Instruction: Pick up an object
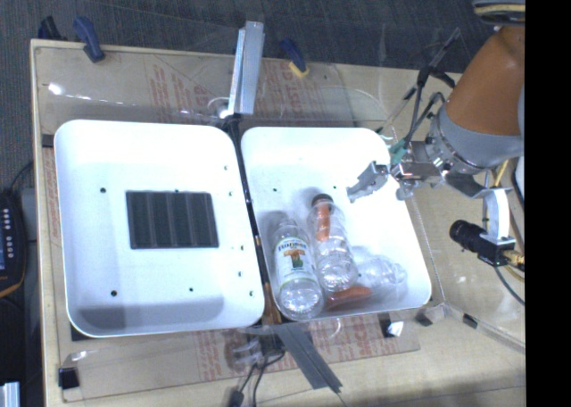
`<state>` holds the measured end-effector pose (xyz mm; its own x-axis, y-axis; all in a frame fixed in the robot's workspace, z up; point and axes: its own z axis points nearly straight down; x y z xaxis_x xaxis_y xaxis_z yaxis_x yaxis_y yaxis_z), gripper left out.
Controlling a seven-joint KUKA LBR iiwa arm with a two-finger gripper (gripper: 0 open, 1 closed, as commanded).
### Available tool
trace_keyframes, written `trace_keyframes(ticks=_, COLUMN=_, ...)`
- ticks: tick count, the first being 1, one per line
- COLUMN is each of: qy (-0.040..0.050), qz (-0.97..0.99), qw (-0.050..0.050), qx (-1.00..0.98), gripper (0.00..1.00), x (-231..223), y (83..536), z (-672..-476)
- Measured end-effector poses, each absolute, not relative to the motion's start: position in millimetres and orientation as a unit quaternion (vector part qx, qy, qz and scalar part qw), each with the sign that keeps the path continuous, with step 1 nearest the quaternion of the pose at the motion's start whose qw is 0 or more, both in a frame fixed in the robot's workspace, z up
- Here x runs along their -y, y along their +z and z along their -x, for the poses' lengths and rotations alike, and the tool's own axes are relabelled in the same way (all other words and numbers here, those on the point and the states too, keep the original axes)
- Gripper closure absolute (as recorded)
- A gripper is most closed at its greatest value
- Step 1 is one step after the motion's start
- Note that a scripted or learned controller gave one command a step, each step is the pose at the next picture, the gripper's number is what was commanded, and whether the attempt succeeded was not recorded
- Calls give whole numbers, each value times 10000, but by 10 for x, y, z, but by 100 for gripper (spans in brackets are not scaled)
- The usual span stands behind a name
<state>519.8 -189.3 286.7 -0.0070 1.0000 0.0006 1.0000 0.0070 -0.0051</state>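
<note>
Two clear plastic bottles (308, 258) lie side by side in the right bin (268, 151), toward its near edge. The gripper (366, 180) hangs above that bin's right part, apart from them; I cannot tell its fingers' state. Nothing is picked up yet.

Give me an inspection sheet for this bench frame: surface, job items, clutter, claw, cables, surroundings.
Surface: two shallow white bins; left bin bears a dark ribbed rectangular panel.
Job's things: clear plastic bottles, one green-labelled, one with orange contents, bunched at the right bin's near end.
Clutter: nothing seen.
Claw: claw at the right bin's right side, above the bottles, holding nothing.
Cables: thin wires by the grey-orange arm.
Surroundings: blue clamps on the bench's far edge.
</note>
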Motion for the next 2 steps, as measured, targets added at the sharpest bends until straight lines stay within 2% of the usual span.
trace_keyframes(ticks=1, qy=15, qz=6415, qw=26, qx=7671, gripper=0, x=2059, y=1651, z=-5446)
trace_keyframes(ticks=2, qy=-21, qz=6061, qw=-51, qx=7954, gripper=0, x=2094, y=1083, z=-5580)
